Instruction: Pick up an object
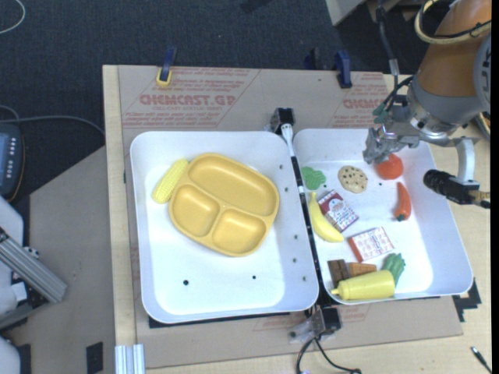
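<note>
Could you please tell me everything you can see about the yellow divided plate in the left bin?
The yellow divided plate looks like smooth moulded plastic, roughly rectangular with rounded corners. It has three compartments: one long one along its far side and two smaller ones on the near side. It lies flat and right side up in the left bin, turned at an angle to the bin's walls. Nothing sits in its compartments. A toy corn cob lies against its left edge.

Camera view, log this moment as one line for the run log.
gripper: over right bin, at tomato | hold: cannot tell | cookie, banana: in right bin | yellow tray, corn: left bin
</note>
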